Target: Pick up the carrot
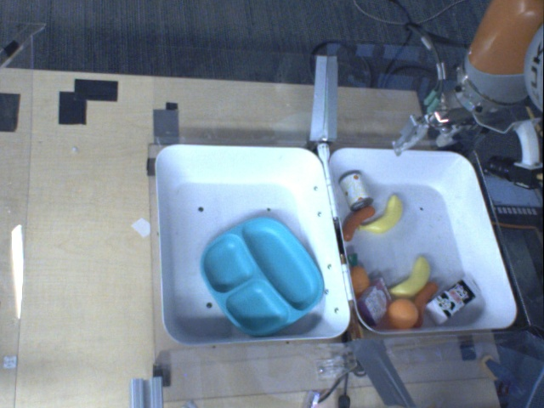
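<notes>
The carrot [360, 279], a short orange piece with a bit of green at its top, lies against the left wall of the right bin [476, 195], partly under a purple packet [374, 300]. My gripper [414, 134] hangs over the far rim of the right bin, well away from the carrot, with nothing visibly in it. The arm's orange band sits at the top right.
The right bin also holds a small can [354, 189], two yellow bananas [384, 215] [413, 277], two reddish-orange sticks [357, 221] [427, 294], an orange [403, 314] and a small carton [450, 300]. A blue divided plate [262, 273] lies in the left bin [183, 185].
</notes>
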You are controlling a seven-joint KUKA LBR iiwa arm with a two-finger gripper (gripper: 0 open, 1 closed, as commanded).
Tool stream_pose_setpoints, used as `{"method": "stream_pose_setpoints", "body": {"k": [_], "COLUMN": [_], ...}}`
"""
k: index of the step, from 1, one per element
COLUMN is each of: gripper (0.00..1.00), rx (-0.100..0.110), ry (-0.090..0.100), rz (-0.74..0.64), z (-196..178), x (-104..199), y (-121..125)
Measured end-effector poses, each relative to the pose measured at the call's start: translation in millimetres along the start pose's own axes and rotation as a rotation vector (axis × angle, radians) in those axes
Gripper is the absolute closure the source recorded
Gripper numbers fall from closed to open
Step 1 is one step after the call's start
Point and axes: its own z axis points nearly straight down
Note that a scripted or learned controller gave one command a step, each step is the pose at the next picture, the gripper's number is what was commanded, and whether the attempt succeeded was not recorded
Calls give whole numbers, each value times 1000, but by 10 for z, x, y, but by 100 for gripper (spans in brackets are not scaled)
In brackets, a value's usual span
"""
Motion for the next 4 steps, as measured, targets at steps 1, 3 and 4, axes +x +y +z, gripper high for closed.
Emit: {"method": "stream_pose_setpoints", "body": {"k": [1, 3, 4], "gripper": [0, 0, 0], "rx": [4, 0, 3], "ry": [1, -1, 1], "rz": [-45, 95, 152], "z": [678, 89, 1496], "x": [-700, -273, 56], "y": [-170, -60, -75]}}
